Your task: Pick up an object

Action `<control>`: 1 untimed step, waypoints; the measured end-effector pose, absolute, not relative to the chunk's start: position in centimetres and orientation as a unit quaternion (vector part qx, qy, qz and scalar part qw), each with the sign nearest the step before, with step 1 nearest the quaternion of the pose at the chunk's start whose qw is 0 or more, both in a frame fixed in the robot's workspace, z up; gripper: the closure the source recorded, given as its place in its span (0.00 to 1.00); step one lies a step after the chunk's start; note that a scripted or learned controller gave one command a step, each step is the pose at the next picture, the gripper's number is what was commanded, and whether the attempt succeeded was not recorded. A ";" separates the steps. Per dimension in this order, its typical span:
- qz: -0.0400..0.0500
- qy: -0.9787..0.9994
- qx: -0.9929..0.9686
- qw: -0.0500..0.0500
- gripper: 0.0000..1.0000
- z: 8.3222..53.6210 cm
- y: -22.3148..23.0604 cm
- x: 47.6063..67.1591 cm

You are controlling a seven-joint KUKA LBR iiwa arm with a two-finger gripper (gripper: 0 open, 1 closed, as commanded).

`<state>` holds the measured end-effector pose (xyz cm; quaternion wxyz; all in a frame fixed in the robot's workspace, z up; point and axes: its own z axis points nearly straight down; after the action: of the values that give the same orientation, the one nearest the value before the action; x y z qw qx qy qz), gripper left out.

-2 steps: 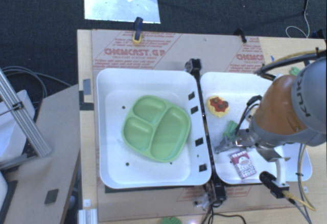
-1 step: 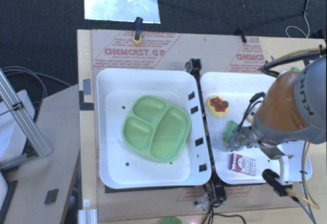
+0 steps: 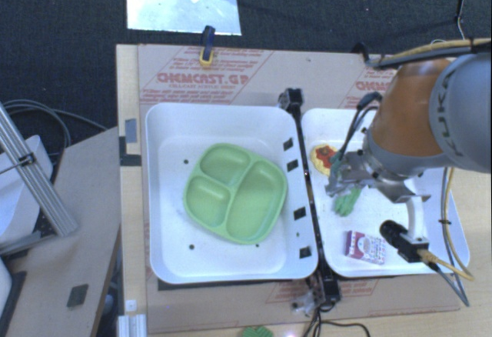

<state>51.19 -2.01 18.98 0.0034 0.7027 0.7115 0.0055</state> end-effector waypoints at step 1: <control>0.002 0.710 0.704 0.000 1.00 21.3 1.8 48.6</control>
<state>48.63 1.75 21.28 -0.0001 0.7039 0.7103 0.0017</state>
